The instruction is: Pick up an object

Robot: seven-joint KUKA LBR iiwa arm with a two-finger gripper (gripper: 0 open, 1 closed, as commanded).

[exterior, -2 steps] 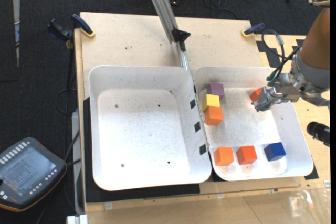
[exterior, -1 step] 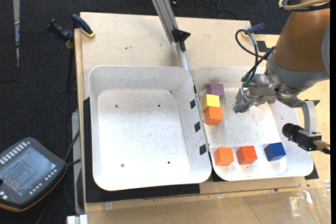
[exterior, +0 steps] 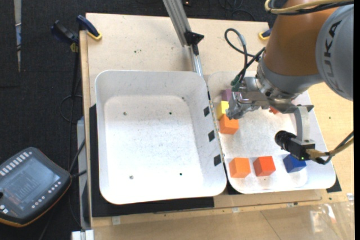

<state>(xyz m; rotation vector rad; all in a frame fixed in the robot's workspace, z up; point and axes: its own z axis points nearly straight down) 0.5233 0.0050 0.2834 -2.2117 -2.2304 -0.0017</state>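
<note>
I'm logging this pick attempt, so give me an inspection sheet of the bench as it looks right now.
Surface: wooden bench bearing two white bins, left bin and right bin.
Job's things: in the right bin, orange block by the left wall with a yellow block behind it; near the front, orange cube, red-orange cube, blue block.
Clutter: dark specks in the left bin.
Grippers: gripper low over the yellow and orange blocks; finger state hidden.
Cables: black cable looping along the wrist.
Surroundings: teach pendant on the floor at left; metal pole; clamp.
</note>
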